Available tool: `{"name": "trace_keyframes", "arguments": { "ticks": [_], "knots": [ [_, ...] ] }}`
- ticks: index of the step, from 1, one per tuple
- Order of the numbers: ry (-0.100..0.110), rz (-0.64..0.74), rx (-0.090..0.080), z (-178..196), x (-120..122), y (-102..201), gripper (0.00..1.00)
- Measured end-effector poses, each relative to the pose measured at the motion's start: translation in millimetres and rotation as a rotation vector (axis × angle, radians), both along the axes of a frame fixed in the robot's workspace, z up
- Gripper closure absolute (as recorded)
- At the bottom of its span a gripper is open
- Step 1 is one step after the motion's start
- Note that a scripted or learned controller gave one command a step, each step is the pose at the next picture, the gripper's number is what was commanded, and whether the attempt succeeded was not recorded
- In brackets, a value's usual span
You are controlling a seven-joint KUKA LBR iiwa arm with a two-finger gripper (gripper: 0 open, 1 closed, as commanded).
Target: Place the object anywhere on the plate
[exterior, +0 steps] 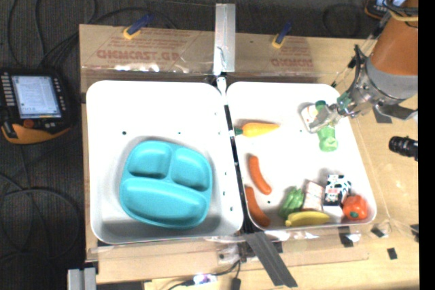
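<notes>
A light-blue divided plate point(165, 183) lies in the left white bin point(109, 105), toward its front. My gripper point(315, 117) reaches in from the right and hangs over the back right part of the right bin point(285, 95). A small green toy point(327, 139) sits just below and to the right of the gripper, close to it. Whether the toy touches the gripper or rests on the bin floor is not clear from this angle.
The right bin also holds a yellow-orange vegetable point(257, 128), a red sausage point(258, 173), an orange carrot point(255, 207), a green pepper point(293, 199), a banana point(307, 218), a tomato point(355, 207) and two small boxes point(325, 192). A ridge point(231, 146) divides the bins.
</notes>
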State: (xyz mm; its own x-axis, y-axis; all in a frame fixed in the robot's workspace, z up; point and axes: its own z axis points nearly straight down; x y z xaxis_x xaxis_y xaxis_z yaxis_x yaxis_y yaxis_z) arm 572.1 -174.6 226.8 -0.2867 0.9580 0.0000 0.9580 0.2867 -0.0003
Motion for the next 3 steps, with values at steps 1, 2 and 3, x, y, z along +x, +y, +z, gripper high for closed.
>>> {"name": "trace_keyframes", "arguments": {
  "ticks": [1, 2, 3],
  "knots": [
    [0.002, 0.067, 0.001, -69, -22, 56, 1.00],
    [0.002, 0.068, -0.001, -122, 13, 58, 1.00],
    [0.001, 0.148, 0.000, -44, 4, 150, 1.00]
  ]
}}
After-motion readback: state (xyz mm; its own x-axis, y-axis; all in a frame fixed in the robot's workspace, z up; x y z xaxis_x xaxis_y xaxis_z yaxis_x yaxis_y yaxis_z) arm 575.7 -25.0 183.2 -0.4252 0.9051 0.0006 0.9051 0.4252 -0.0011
